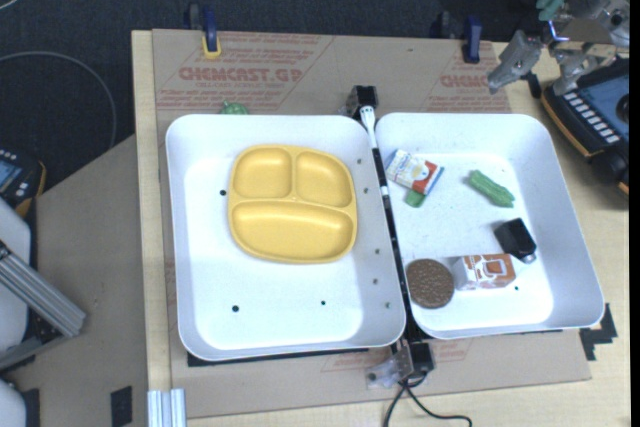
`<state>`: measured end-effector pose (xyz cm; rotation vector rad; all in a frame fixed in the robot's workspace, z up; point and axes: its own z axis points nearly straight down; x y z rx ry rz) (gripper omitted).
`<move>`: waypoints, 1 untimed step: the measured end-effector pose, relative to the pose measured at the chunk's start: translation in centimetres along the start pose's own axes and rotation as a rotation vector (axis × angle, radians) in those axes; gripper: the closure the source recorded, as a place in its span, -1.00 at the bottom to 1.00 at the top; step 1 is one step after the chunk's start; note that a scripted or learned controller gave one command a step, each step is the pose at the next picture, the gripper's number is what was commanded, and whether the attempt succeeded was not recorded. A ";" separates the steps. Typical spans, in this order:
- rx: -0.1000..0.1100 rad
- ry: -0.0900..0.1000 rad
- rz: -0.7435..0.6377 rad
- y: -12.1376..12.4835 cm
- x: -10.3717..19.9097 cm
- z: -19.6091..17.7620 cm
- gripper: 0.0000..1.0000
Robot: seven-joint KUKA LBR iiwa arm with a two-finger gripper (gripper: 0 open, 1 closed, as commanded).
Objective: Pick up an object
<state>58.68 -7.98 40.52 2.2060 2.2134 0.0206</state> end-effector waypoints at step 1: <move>0.000 -0.003 0.007 -3.9 -3.2 -14.2 -1.00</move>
